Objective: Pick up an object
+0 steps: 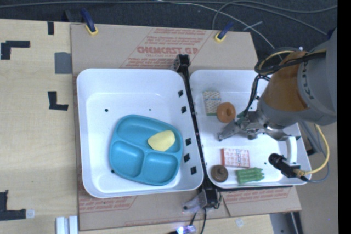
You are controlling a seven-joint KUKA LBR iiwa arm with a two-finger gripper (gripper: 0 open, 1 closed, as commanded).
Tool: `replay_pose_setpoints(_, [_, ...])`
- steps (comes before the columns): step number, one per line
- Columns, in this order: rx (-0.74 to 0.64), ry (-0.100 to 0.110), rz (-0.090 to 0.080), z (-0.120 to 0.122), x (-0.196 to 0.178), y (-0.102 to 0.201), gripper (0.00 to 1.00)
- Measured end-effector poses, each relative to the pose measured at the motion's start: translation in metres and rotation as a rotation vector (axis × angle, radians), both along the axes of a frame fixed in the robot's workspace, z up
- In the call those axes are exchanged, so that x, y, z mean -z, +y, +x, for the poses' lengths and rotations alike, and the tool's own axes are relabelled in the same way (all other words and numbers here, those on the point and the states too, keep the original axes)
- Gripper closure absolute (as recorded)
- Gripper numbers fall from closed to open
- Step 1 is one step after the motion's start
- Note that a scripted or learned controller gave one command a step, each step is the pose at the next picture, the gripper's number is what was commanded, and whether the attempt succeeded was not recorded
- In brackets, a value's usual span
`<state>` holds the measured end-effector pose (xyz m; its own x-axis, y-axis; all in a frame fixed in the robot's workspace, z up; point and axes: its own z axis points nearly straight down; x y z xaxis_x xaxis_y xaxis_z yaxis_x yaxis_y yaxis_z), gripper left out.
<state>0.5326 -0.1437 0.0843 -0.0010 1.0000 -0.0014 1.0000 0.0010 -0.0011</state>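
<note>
While the grey tool (229,131) hangs low in the right white bin (285,181), its finger spread cannot be told; nothing shows between its tips. Just beside them sits a round orange-brown object (225,112), with a pale patterned packet (211,101), a red-printed card (235,158), a green ridged piece (249,175) and a dark brown disc (219,173) around.

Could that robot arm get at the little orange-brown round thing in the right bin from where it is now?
Probably yes. The gripper sits just below the orange-brown round thing, and nothing lies between them.
</note>
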Motion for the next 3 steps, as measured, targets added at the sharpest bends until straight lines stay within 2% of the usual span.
replay_pose_setpoints(1, [0.000, -0.003, -0.001, 0.001, -0.012, 0.000, 1.00])
replay_pose_setpoints(3, [0.000, -0.005, 0.000, 0.004, -0.098, -0.008, 1.00])
